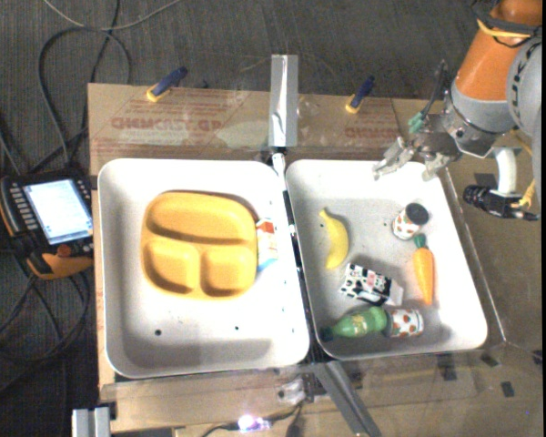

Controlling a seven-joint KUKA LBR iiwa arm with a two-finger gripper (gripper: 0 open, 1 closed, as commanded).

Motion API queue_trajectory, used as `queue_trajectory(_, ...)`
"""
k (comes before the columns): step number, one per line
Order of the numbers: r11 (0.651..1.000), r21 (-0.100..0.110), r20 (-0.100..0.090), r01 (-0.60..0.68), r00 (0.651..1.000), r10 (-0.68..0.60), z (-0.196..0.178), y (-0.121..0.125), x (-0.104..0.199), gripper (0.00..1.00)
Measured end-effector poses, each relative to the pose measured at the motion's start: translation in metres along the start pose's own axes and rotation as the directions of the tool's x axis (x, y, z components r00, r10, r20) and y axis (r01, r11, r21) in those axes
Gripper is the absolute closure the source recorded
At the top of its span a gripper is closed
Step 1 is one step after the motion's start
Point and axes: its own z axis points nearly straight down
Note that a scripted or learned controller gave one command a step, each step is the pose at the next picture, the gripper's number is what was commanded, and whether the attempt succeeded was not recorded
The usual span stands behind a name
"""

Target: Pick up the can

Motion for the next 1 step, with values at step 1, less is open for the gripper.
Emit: queue_trajectory(1, 0.999, 0.001, 0.003, -0.047, 0.999, 0.047, 0.0274, -0.0176, -0.0363, 0.00)
